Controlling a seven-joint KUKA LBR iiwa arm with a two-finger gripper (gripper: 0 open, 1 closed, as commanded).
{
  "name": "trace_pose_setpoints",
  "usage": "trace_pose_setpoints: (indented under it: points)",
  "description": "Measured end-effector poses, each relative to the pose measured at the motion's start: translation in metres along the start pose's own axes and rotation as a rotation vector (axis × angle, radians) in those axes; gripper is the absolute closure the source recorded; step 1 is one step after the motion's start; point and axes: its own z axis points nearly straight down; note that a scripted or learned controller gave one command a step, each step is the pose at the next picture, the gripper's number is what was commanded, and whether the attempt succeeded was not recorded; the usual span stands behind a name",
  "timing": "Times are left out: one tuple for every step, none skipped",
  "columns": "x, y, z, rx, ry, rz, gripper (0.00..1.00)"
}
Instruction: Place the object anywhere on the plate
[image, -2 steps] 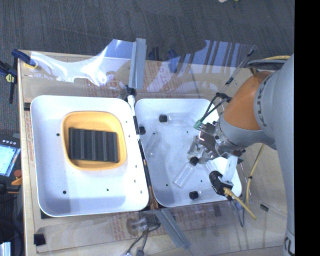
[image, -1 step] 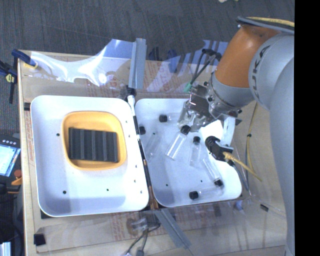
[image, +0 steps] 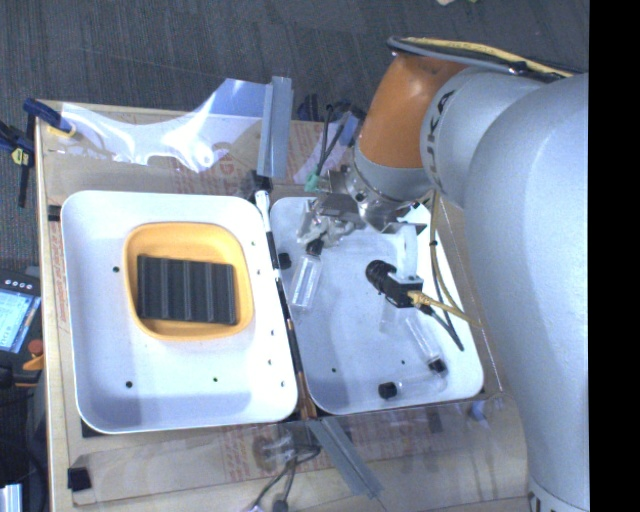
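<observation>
1. While the grey arm reaches in from your right, its gripper hangs over the right bin's upper left corner; whether it is open or closed, you cannot tell.
2. Below it, a clear tube lies on that bin's floor, near its left wall.
3. Left of it, your yellow plate sits in the left bin, carrying a dark ribbed block.

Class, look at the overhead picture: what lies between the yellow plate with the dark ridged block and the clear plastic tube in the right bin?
In the camera view, the bins' adjoining white rims separate the yellow plate from the clear tube.
</observation>
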Motion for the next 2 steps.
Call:
trace_pose_setpoints:
  points:
    - [0.0321,-0.0114,0.0209,-0.005,-0.002,-0.268,1.00]
    - [0.0319,-0.0115,0.0208,-0.005,-0.002,-0.267,0.00]
